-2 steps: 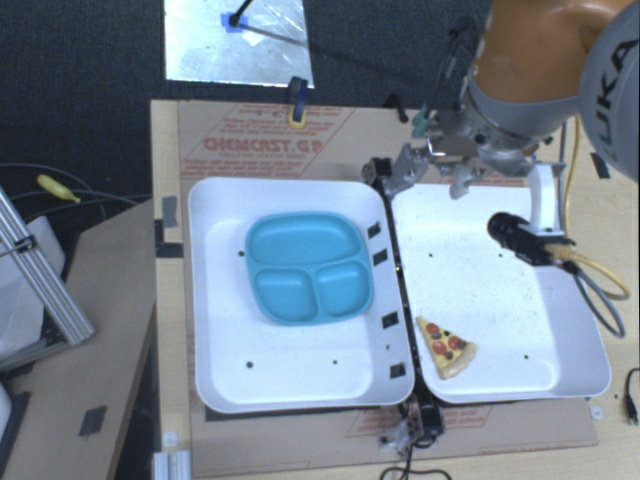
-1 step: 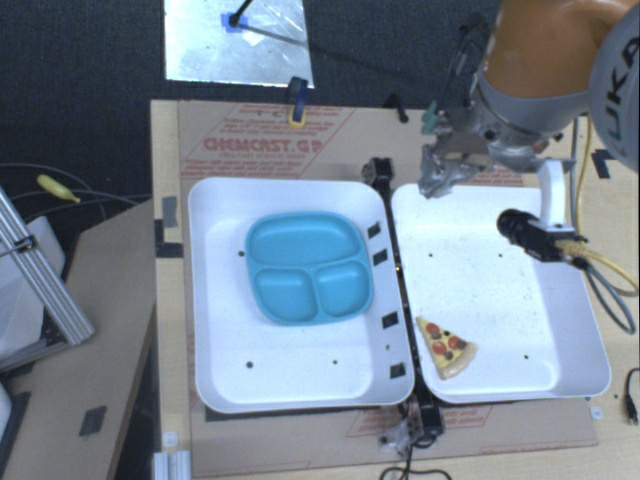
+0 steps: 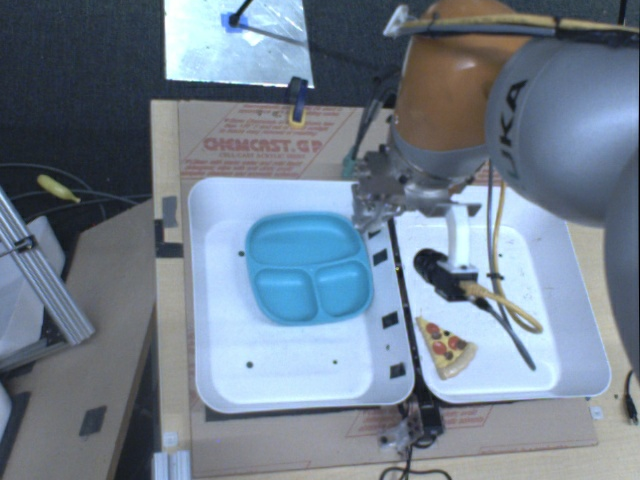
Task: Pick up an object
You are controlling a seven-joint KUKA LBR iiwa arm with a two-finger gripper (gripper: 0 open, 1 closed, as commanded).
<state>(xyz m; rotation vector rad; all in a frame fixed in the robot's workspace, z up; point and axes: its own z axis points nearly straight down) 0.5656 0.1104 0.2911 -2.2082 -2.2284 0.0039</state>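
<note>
In right bin (image 3: 575, 298), front corner by middle divide: pizza slice (image 3: 445, 345), fully visible. Arm bulk hides the bin's back part. End effector (image 3: 370, 213) half under wrist, so cannot tell whether wide or narrow. Left bin (image 3: 215, 298) holds blue divided plate (image 3: 308, 268). Bins sit on cardboard sheet (image 3: 250, 133) with red lettering, on counter (image 3: 100, 308); dark ground beyond. Pizza slice well apart from end effector, nearer camera; end effector at back of divide, just beside plate's corner.
</note>
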